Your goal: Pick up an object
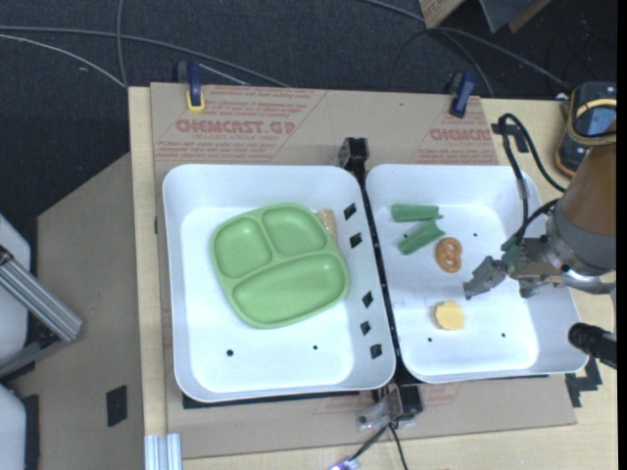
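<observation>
Objects for picking lie in the right bin (421, 360): two green sticks, one (415, 212) toward the far side and another (420, 238) just near of it at a slant, a small brown pretzel-like ring (450, 255) to their right, and a yellow round piece (450, 315) nearer the front. All four rest apart from one another on the white floor. At the right side of this bin the gripper (487, 280) reaches in from the right, its dark tip low over the floor between the ring and the yellow piece, a little right of both; whether its jaws are parted or closed cannot be told, and nothing shows between them. In the left bin (196, 351) sits a green divided plate (281, 263), with a small tan piece (326, 221) at its far right edge
</observation>
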Motion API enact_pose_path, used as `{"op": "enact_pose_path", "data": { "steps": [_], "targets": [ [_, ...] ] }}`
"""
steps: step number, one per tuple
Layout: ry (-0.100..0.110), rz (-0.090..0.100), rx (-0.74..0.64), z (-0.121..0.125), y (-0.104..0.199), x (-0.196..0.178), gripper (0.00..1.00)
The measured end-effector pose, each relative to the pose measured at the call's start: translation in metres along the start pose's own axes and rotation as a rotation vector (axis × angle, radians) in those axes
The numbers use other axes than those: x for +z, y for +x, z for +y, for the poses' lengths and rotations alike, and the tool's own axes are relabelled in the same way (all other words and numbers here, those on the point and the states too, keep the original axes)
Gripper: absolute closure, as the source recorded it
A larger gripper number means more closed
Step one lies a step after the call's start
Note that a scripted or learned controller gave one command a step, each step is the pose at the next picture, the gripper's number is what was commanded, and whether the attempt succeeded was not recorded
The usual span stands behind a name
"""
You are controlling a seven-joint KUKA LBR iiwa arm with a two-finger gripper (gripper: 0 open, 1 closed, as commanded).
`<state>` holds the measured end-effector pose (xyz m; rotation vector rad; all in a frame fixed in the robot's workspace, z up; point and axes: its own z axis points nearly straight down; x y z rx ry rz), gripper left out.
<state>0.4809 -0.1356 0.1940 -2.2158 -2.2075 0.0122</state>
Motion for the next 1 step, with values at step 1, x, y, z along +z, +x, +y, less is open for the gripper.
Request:
{"op": "enact_pose_path", "data": {
  "steps": [1],
  "targets": [
    [-0.013,-0.003,-0.004,0.0031,0.0003,-0.0061,0.00]
  ]
}}
